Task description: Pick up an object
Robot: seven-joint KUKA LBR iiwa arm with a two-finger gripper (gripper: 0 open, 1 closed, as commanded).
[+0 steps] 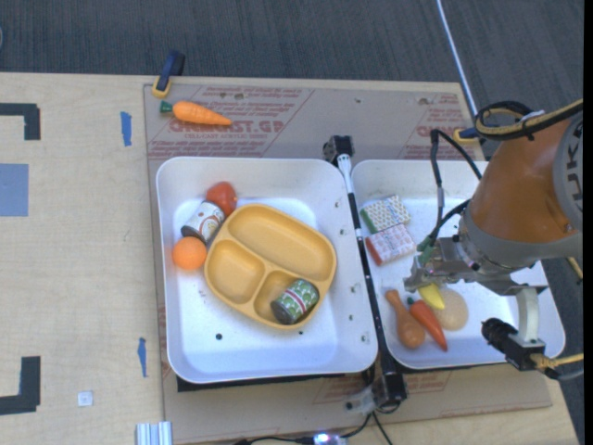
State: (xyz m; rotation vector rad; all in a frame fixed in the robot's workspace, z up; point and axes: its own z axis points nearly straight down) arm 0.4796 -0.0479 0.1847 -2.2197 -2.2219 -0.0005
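Camera view: gripper point(432, 279) hung low in the right bin point(547, 327), directly over a yellow banana-like piece point(432, 297) lying against a carrot point(428, 324) and a drumstick point(406, 323); whether it was parted or clamped, could not tell. Judged: approach stage, nothing lifted. To do it well, descend straight onto one item and straddle it cleanly, since the three lay touching. Count, right bin: two patterned packets point(385, 213), one pale disc point(453, 314). Left bin point(176, 341): one yellow divided tray point(269, 258) holding one can point(296, 300), one bottle point(205, 221), one orange ball point(189, 254). One carrot on the board point(199, 113).
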